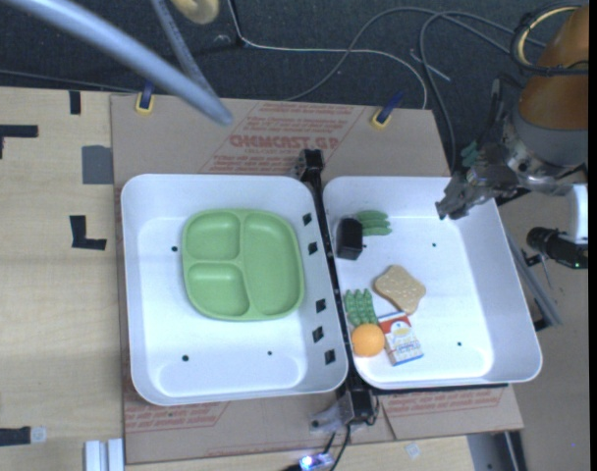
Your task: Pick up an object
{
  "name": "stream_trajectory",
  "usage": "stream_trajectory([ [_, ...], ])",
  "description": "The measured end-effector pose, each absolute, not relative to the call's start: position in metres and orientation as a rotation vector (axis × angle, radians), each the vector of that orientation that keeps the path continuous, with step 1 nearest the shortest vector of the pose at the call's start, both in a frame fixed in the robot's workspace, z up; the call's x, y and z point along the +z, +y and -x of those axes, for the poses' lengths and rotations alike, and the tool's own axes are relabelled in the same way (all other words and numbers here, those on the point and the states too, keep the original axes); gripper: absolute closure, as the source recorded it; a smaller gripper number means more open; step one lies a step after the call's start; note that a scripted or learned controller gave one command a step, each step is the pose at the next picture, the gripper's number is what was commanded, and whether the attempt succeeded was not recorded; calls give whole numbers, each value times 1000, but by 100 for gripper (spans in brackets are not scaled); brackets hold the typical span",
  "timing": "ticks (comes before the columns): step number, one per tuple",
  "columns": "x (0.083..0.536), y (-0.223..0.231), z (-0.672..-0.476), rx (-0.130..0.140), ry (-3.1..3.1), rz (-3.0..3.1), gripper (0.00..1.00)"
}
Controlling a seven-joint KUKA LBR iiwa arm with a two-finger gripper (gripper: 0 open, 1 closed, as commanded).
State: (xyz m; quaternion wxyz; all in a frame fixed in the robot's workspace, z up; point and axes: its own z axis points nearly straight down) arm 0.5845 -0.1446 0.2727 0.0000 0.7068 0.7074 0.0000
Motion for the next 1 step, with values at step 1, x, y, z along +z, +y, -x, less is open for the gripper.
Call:
stream_trajectory([
  [1, 273, -95, -590, -1, 2225, -2218, 100],
])
